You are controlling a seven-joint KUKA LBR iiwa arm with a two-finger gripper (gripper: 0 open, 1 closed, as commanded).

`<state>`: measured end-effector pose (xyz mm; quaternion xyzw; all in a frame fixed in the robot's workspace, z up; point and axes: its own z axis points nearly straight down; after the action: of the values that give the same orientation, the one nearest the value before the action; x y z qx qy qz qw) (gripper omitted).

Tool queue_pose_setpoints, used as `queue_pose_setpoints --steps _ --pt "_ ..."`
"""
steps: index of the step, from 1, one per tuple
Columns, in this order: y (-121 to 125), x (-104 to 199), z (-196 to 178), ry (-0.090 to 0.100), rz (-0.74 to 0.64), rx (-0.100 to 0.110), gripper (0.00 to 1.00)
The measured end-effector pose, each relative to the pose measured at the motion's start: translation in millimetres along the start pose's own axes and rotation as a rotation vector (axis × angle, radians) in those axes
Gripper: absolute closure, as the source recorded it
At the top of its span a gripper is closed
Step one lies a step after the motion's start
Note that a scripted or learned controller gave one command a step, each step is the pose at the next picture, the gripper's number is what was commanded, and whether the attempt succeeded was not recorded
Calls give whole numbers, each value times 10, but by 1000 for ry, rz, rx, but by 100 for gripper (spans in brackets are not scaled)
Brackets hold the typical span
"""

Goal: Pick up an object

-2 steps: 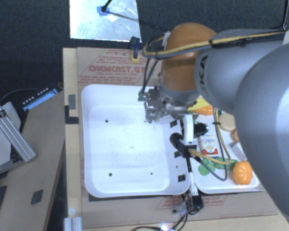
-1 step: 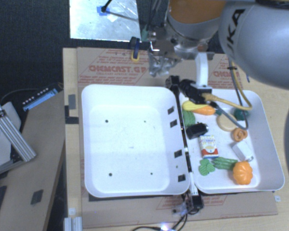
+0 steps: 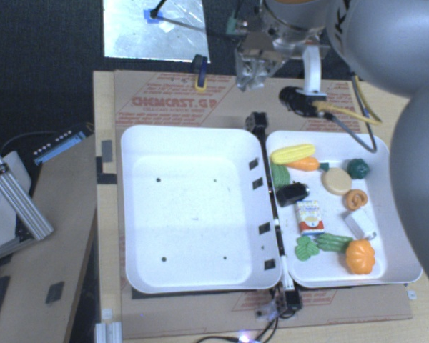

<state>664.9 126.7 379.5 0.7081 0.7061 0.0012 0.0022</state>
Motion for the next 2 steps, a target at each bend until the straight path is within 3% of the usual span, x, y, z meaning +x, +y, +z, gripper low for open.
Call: queue_pose_setpoints --steps 1,2 --pt "36 -696 527 -2 3 7 100" --pt "40 -315 192 3 -9 0 100"
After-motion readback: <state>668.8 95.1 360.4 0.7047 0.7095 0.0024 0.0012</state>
